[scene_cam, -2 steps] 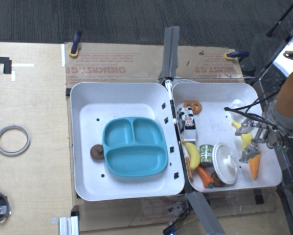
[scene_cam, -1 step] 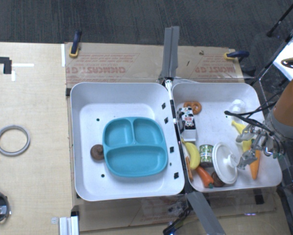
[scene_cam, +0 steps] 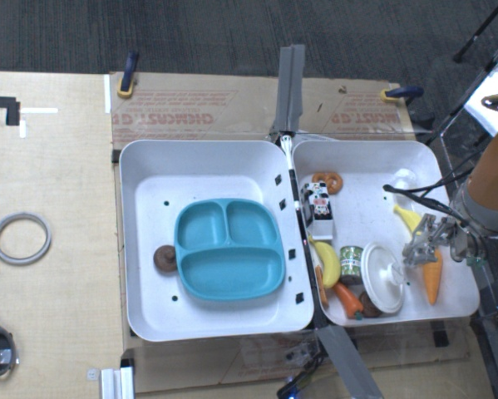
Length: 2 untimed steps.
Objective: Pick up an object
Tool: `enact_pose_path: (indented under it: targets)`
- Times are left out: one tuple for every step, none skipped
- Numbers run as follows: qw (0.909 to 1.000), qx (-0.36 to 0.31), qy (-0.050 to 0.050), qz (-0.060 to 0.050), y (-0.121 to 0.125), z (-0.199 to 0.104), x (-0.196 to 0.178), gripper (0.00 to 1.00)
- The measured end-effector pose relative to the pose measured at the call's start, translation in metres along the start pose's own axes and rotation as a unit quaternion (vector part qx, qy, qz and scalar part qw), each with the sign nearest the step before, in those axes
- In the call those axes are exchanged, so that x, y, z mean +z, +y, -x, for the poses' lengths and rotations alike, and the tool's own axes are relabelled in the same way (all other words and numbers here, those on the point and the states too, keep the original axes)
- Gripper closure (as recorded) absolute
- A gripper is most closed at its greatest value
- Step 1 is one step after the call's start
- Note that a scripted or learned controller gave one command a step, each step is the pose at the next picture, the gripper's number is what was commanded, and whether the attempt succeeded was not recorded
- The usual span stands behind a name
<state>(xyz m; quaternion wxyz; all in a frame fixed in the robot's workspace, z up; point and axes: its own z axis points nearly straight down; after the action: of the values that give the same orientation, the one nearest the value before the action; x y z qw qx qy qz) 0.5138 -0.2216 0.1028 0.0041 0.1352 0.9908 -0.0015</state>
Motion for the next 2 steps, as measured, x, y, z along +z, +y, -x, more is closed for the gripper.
enact_pose_path:
  targets:
    - [1.0000,0.000,0.000,0.000,0.0003,0.0000,0.0000,0.00]
    - [0.9981,0.062,0.001,0.001,-0.0008,-0.0045,0.0085,0.00]
